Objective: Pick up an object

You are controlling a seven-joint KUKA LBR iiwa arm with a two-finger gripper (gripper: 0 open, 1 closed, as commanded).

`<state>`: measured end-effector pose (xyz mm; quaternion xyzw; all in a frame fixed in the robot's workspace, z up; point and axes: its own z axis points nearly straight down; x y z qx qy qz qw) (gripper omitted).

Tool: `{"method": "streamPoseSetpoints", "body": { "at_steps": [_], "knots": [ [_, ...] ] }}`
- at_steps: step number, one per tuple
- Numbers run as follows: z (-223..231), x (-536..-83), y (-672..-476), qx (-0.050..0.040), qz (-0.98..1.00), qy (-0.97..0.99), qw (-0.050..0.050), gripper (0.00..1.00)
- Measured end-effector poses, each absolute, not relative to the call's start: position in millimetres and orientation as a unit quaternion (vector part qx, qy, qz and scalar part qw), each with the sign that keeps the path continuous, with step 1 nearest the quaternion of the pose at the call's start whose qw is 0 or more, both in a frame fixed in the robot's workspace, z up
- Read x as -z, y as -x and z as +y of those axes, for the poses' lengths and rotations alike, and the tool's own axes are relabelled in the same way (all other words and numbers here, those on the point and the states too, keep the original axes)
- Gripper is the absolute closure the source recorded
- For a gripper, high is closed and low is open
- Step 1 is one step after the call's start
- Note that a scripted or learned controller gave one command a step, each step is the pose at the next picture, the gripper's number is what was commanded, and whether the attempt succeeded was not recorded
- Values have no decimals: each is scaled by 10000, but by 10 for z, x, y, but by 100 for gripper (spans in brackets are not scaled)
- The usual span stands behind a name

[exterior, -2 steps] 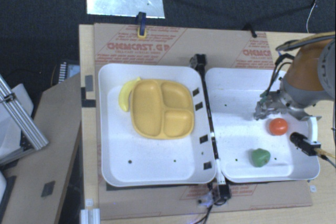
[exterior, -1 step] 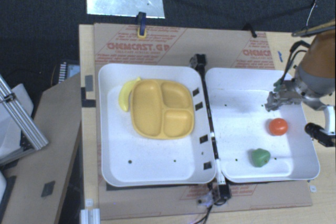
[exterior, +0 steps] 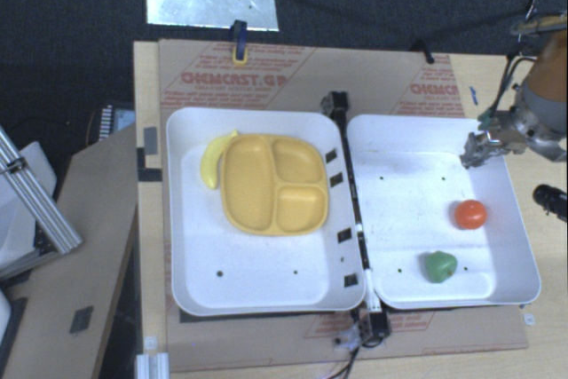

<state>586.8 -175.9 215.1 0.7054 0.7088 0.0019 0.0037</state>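
Left bin (exterior: 191, 280): holds a yellow divided plate (exterior: 271, 184) with a banana (exterior: 211, 160) tucked against its left rim; both lie well apart from the arm, so neither looks like the present target.
Right bin (exterior: 506, 284): holds a red ball (exterior: 469, 214) and, nearer the front wall, a green object (exterior: 438, 265), loose and apart, leaving room to approach either.
End effector (exterior: 472, 153): poised over the right bin's far right corner, above and behind the red ball, carrying nothing; whether its fingers are apart or together cannot be told at this size.
Likely target: the red ball, being nearest.
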Motion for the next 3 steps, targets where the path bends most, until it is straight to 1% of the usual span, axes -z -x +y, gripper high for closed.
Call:
{"method": "streamPoseSetpoints", "body": {
  "at_steps": [1,2,3],
  "knots": [
    [-1737,-2615,-5949,-18,7090,-7052,33,100],
    [-1340,-2567,-5786,-6,7099,-7043,0,100],
    [-785,-2552,-5726,-11,7107,-7035,-3,100]
  ]
}}
